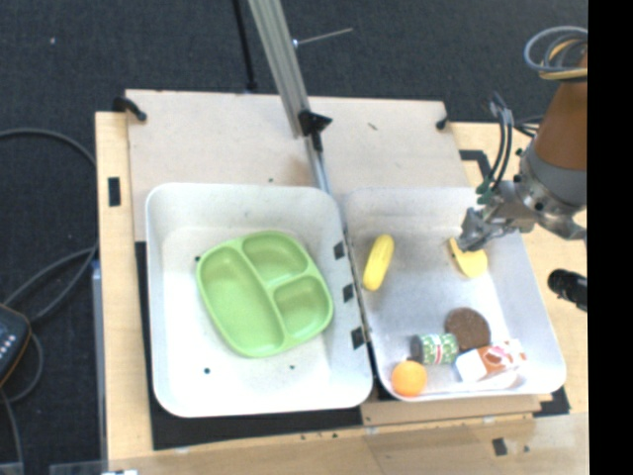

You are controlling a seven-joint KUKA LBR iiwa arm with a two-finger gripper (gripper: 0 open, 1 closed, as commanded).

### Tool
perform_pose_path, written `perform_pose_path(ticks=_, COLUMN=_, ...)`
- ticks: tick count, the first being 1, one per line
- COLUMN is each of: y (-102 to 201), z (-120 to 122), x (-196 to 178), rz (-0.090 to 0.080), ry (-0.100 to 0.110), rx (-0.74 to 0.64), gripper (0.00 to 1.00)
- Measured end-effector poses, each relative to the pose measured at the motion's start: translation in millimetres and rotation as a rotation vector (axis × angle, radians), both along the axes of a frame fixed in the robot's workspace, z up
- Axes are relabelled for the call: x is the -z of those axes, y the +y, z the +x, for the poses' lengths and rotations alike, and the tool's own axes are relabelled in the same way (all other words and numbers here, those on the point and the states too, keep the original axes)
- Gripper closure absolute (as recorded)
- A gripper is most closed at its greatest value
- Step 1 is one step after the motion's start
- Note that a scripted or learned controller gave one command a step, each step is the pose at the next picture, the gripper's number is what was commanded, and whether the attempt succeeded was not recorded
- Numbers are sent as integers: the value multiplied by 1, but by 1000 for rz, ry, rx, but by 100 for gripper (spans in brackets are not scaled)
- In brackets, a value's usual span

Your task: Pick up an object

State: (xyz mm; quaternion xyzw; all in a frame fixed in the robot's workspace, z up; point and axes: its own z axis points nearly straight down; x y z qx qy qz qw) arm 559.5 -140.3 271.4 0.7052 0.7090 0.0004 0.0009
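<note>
**Q:** Yellow things in the bins: which one is the arm after?

**A:** Two yellow items lie in the right bin [534, 295]. The gripper [479, 228] is low over the yellow wedge [470, 260], a small piece near the bin's upper right. The other, a yellow banana-shaped piece [378, 262], lies well apart, near the bin's left wall.

**Q:** Has it picked anything up?

**A:** I judge not. The wedge appears to rest on the bin floor, with the gripper touching or just above its upper end. Whether the fingers are spread or pinched together, I cannot tell; they are too small and dark. Closing on it and lifting remain to be done.

**Q:** How does the wedge lie?

**A:** Its long axis runs on a diagonal, from upper left to lower right, the lower right end looking broader.

**Q:** What else is there?

**A:** Along the right bin's near edge sit an orange ball [408, 377], a green can [435, 347], a brown disc [467, 327] and a red-and-white carton [490, 362]. The left bin [168, 364] holds a green divided plate [264, 292].
</note>
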Motion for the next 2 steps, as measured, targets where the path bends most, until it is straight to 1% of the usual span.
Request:
perform_pose_path(ticks=1, y=48, z=-19, x=4, rz=1, ry=1, rx=0, gripper=100)
perform_pose_path(ticks=2, y=106, z=-19, x=15, rz=2, ry=1, rx=-2, gripper=100)
